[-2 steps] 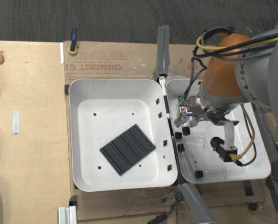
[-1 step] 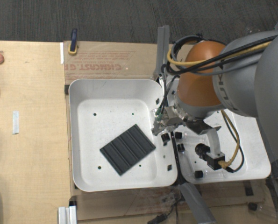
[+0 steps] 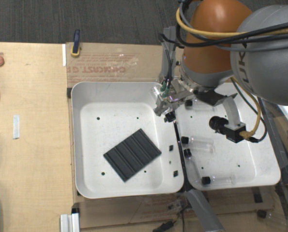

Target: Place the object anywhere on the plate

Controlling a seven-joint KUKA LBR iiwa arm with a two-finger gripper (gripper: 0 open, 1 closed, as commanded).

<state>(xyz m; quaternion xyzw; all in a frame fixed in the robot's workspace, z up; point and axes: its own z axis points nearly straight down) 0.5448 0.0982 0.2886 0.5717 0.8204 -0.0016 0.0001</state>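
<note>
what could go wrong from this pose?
1. The gripper hangs right over the rim between the left bin and the right bin; a straight descent could hit that rim.
2. The dark ribbed plate lies loose and skewed in the left bin, well away from the gripper, so a nudge could slide it.
3. Clear objects in the right bin are hard to see, so picks may miss.

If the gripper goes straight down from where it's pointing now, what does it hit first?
Most likely the raised rim between the two white bins. The gripper hangs over the left bin's right wall, near its back corner. Depth is unclear from this slanted view, so it could instead land on the left bin's floor beside that wall.
</note>
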